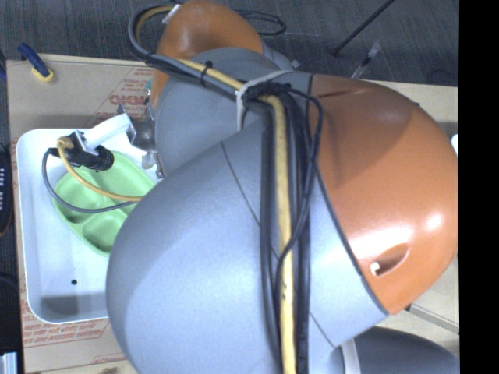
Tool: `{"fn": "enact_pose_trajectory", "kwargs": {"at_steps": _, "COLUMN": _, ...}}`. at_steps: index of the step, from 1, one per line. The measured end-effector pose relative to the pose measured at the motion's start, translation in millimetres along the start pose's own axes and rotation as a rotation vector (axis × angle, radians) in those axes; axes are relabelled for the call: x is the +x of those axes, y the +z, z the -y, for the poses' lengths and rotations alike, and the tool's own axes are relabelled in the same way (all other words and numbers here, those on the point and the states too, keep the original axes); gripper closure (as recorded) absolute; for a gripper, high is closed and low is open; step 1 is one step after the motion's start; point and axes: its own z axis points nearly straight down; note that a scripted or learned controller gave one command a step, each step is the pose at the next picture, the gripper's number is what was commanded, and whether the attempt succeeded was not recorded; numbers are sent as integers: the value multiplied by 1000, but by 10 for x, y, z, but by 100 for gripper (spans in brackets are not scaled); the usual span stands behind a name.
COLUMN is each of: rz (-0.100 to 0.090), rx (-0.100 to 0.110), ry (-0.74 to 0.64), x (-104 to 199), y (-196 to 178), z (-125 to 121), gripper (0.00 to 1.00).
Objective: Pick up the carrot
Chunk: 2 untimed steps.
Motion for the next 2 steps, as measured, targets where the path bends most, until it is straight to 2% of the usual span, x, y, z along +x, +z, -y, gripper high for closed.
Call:
{"fn": "enact_pose_trajectory", "kwargs": {"at_steps": 1, "rz": 4, "rx": 5, "ry": -38, "x": -496, "y": 90, "z": -1410, "gripper": 0}}
{"fn": "enact_pose_trajectory", "kwargs": {"at_steps": 2, "rz": 7, "rx": 12, "ry": -189, "x": -1055, "y": 591, "z": -842, "gripper": 0}}
